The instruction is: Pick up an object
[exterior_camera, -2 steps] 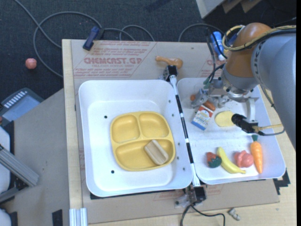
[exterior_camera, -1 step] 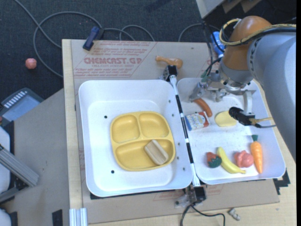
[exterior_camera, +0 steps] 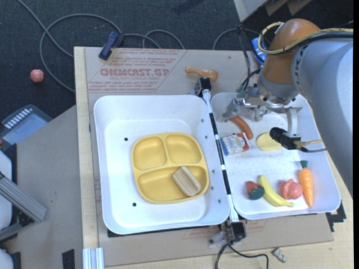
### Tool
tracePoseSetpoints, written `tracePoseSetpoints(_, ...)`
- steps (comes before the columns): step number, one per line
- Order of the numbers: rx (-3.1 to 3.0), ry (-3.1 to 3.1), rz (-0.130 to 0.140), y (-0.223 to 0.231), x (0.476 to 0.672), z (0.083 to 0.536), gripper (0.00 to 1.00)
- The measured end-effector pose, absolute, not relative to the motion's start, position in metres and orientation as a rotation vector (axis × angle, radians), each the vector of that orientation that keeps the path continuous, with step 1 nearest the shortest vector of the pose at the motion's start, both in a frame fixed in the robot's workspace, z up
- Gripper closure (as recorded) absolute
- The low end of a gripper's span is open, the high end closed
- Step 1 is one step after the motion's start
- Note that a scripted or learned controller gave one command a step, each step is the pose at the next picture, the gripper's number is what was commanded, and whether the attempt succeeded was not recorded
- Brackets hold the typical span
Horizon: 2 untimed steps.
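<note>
jaws [exterior_camera: 242,112] above sausage [exterior_camera: 243,126] — right bin | packet [exterior_camera: 234,144], banana [exterior_camera: 273,193] near

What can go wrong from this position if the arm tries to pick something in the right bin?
1. The gripper sits at the bin's far corner, close to the sausage; a closing there may hit the bin wall.
2. The sausage, packet and yellow piece lie close together, so a grasp could push a neighbour away.
3. The banana, carrot and pink toy are packed tightly; two may lift at once.
</note>
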State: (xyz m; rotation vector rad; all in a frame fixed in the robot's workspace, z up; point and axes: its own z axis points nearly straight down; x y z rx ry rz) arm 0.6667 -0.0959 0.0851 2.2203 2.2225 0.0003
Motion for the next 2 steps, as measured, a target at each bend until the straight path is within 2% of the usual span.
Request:
tracePoseSetpoints(1,2.217,2.221,0.002,-0.096,0.667,0.096,1.0)
tracePoseSetpoints(2,2.218,2.221,0.004,-0.034,0.648,0.186,1.0)
